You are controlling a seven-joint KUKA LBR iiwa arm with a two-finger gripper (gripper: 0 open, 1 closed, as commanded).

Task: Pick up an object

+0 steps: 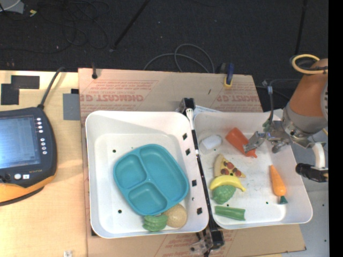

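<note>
Gripper (256,143) low in the right bin (300,210).
I cannot tell how it is set; it is touching the orange-red block (236,138) at the bin's far side.

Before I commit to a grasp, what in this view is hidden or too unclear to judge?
- Gripper: too small and dark in the camera view to tell open from shut, or whether it touches the red-orange piece.
- Green leafy toy: partly under the teal divided plate.
- Lettuce toy: partly covered by the banana.
- Arm: cut off at the right edge.
</note>
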